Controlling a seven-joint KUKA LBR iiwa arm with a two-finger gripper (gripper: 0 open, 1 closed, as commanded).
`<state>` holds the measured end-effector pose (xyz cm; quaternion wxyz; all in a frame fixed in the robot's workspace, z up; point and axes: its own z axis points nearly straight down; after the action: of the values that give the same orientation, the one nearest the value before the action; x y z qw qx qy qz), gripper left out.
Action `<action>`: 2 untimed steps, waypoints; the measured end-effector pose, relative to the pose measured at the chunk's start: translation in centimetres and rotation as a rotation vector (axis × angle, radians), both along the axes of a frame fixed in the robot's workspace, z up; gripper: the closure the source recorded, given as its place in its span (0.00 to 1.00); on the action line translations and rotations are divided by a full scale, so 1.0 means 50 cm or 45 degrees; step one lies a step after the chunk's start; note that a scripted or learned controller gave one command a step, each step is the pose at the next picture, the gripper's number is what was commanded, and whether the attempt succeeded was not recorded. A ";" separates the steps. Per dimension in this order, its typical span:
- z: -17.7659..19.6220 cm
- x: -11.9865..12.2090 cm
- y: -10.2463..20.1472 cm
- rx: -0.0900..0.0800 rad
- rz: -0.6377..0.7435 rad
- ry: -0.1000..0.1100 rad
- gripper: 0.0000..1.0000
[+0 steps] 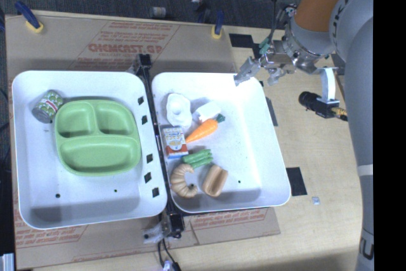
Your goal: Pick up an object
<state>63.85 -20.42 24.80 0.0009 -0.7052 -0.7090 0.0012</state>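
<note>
The right bin (266, 155) holds a cluster of toy foods along its left side: a white piece (178, 108), an orange carrot (204, 129), a small red and white carton (174, 139), green beans (198, 158), a tan ring-shaped pastry (183, 180) and a brown bread roll (214, 180). My gripper (246, 73) hangs over the bin's far right corner, above and to the right of the carrot. Its fingers are apart, with nothing between them.
The left bin (38, 200) carries a green divided plate (98, 136) and a small can (47, 105) at its far left corner. A black divider (151, 136) separates the bins. Blue clamps (30, 16) hold the cardboard sheet (127, 41) under them.
</note>
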 end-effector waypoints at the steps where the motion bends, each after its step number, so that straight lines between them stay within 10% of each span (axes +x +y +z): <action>1: -0.265 -0.142 -0.013 0.002 0.001 0.006 0.00; 2: -0.309 -0.244 0.071 0.002 0.001 0.001 0.00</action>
<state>51.64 -16.89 9.37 0.0017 -0.7049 -0.7093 0.0009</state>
